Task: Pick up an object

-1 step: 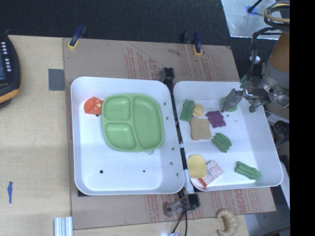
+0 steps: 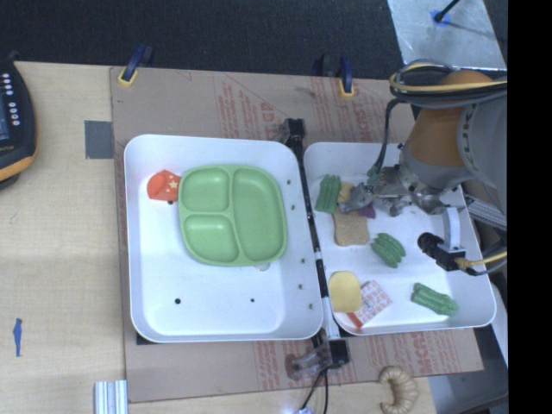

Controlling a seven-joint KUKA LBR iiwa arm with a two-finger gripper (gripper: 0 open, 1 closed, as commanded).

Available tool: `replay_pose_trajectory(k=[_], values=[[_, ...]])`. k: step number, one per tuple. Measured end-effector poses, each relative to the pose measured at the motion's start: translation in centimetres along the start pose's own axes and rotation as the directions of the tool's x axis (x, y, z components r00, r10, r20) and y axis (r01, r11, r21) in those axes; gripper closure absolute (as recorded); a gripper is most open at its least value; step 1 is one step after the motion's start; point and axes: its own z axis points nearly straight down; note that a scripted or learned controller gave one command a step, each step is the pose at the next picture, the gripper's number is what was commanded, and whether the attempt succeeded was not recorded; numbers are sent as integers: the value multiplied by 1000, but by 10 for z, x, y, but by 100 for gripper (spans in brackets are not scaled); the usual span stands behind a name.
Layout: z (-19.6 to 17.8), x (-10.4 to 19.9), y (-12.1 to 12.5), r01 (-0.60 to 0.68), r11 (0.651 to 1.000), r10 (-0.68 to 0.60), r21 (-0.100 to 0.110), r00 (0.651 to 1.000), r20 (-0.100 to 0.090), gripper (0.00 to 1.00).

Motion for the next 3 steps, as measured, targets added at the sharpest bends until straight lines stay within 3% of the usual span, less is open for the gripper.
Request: replay_pose_trajectory(k=[1, 2, 3], values=[[-8, 28, 49, -1, 1000, 1, -5, 1000, -1, 0], [-6, -7, 16, -8, 1000, 8, 4, 1000, -1, 0], [-18, -6, 18, -5, 1000, 5, 2, 1000, -1, 100]])
